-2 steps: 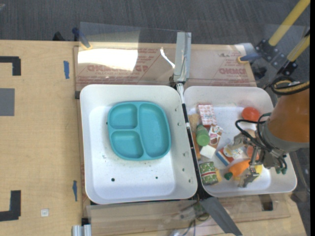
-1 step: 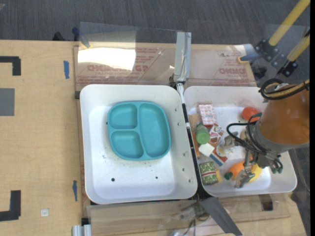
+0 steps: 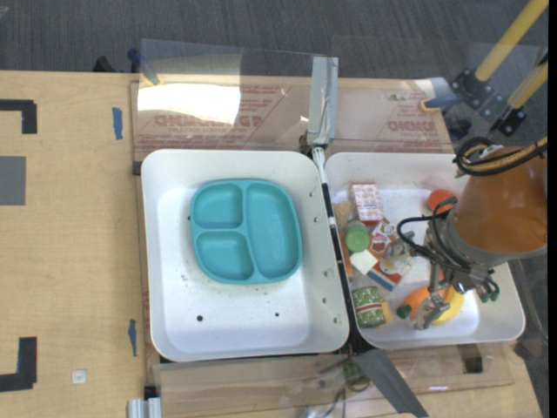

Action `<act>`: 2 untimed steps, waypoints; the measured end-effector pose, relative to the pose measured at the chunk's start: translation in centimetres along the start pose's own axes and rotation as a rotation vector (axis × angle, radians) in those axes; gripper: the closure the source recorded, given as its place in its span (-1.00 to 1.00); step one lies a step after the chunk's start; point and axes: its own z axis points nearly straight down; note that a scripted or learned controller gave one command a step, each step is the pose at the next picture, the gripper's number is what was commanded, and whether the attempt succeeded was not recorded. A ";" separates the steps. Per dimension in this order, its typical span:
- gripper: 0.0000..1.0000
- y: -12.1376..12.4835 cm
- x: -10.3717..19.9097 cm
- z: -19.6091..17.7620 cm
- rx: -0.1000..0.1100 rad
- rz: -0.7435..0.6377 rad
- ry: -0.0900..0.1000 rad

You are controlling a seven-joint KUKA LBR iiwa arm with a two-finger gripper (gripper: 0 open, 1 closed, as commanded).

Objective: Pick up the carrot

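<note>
The carrot (image 3: 415, 300), a small orange piece with a green end, lies in the right bin (image 3: 500, 325) near its front edge. My gripper (image 3: 433, 307) hangs low over the same spot, just right of the carrot and partly over it. A yellow item (image 3: 450, 309) lies right beside the gripper on its other side. The arm's orange band (image 3: 500, 212) and dark cables cover the bin's right part.
The right bin also holds a red and white box (image 3: 366, 203), a green round piece (image 3: 357, 238), a flat packet (image 3: 383, 268), a green and red box (image 3: 368, 306) and an orange-red piece (image 3: 440, 201). A teal divided plate (image 3: 246, 231) sits in the left bin (image 3: 165, 320).
</note>
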 end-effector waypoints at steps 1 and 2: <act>-1.00 1.5 -0.7 0.0 0.000 0.027 0.001; -1.00 1.1 0.3 1.1 -0.019 0.048 0.030</act>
